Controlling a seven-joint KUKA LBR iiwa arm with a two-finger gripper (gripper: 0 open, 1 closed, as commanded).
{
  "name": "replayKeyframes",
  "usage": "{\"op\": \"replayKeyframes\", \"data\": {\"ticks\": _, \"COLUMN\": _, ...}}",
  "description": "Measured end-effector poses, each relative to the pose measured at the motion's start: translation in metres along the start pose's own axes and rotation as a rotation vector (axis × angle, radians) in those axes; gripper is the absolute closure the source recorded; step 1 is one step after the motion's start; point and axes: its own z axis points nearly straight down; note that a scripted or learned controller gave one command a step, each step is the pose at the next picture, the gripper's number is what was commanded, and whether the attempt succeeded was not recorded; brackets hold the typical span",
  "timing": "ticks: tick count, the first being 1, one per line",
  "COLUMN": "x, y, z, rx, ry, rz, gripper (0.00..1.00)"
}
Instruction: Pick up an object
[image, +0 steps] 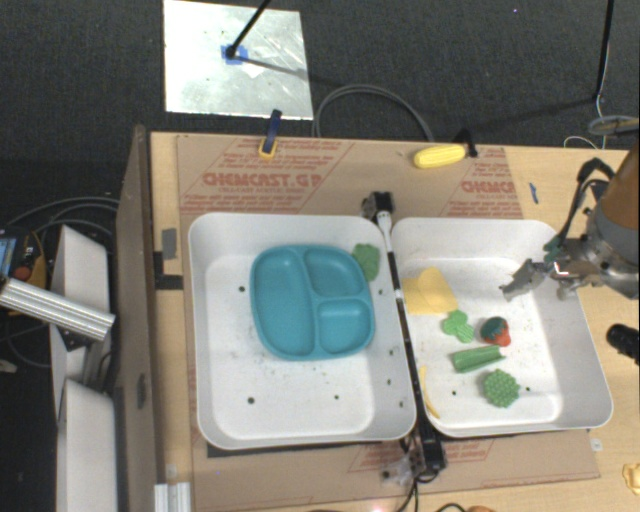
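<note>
In the right bin (575, 345) lie several toy foods: a yellow wedge (430, 292), a small green leafy piece (457, 325), a red and green round piece (495, 331), a green cucumber-like stick (475, 358) and a bumpy green ball (500, 388). My gripper (532, 280) hangs over the upper right part of this bin. It sits right of the yellow wedge and above the red piece, apart from both. Nothing shows in its grasp.
The left bin (215, 300) holds a blue divided plate (310, 300), with a green piece (367, 260) at the plate's upper right corner. A thin yellow sliver (427, 392) lies by the right bin's left wall. A yellow object (438, 155) rests on the bench behind the bins.
</note>
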Motion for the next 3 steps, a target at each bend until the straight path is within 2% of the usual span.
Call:
{"op": "replayKeyframes", "data": {"ticks": 1, "x": 0.034, "y": -0.018, "z": 0.12, "rx": 0.013, "ry": 0.005, "rz": 0.0, "gripper": 0.0}}
{"op": "replayKeyframes", "data": {"ticks": 2, "x": 0.055, "y": -0.018, "z": 0.132, "rx": 0.002, "ry": 0.002, "rz": -0.002, "gripper": 0.0}}
{"op": "replayKeyframes", "data": {"ticks": 3, "x": 0.054, "y": -0.017, "z": 0.121, "rx": -0.001, "ry": 0.001, "rz": 0.0, "gripper": 1.0}}
